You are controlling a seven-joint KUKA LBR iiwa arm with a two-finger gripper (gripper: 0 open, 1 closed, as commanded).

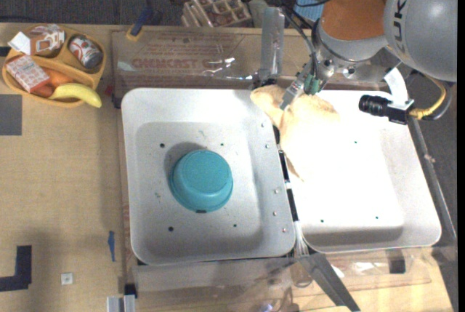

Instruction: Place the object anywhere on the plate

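Note:
A teal round plate (pixel 202 180) lies in the middle of the left bin (pixel 145 121). A pale tan, floppy object (pixel 309 114) sits at the back left corner of the right bin (pixel 378 187). It spreads over the divider between the bins and trails down along it. My gripper (pixel 294 94) reaches down from the upper right onto the object's top edge. Its fingers are pinched together on the tan material. The plate is well to the left of and nearer than the gripper.
A yellow tray (pixel 51 70) with a banana and other toy food rests on the bench at the far left. A clear plastic sheet (pixel 189 63) lies behind the left bin. A black cylinder (pixel 378 105) juts over the right bin's back edge.

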